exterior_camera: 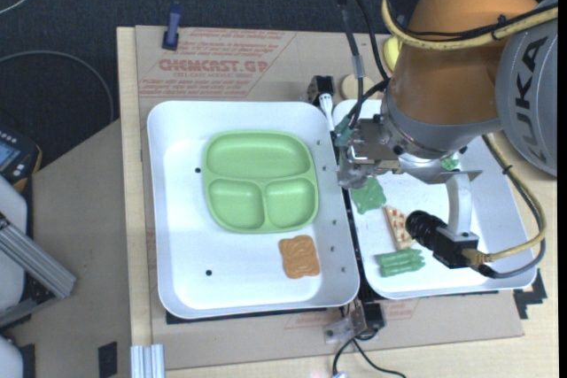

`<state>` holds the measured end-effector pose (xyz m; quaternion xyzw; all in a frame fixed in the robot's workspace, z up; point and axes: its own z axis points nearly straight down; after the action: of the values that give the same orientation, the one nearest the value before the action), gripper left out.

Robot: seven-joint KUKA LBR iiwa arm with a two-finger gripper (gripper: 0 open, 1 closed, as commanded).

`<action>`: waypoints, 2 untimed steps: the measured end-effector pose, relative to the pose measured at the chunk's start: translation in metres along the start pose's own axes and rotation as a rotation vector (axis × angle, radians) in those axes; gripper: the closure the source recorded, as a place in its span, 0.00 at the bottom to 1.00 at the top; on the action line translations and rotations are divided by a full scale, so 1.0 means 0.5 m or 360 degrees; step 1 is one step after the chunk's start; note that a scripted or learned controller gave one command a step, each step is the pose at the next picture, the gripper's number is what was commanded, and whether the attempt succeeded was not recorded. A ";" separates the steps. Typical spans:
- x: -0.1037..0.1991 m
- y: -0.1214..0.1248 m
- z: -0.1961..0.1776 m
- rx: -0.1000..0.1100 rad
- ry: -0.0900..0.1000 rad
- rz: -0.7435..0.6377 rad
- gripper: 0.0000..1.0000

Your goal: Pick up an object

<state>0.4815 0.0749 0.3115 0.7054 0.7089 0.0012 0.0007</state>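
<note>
My gripper [359,165] hangs under the orange wrist over the left edge of the right bin [500,221]. Just below it lies a flat green toy piece [369,195], touching or nearly touching the gripper. A pizza-slice toy [396,226] and a green pod-shaped toy [400,262] lie further toward the front of that bin. In the left bin [177,217] sit a green divided plate [261,180] and a brown bread-like toy [299,257]. The arm hides much of the right bin's back half.
A black cylindrical fitting with a yellow cable [440,241] hangs off the arm over the right bin. The raised rims of the two bins meet right beside the gripper. A cardboard sheet [221,62] lies behind the bins, with a blue clip [171,27] at its edge.
</note>
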 end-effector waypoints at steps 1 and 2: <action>-0.072 -0.002 -0.219 -0.0017 0.0000 0.0009 1.00; -0.186 -0.008 0.080 0.0021 -0.0001 0.0018 1.00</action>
<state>0.4782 -0.0180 0.2716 0.7094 0.7048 -0.0038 -0.0037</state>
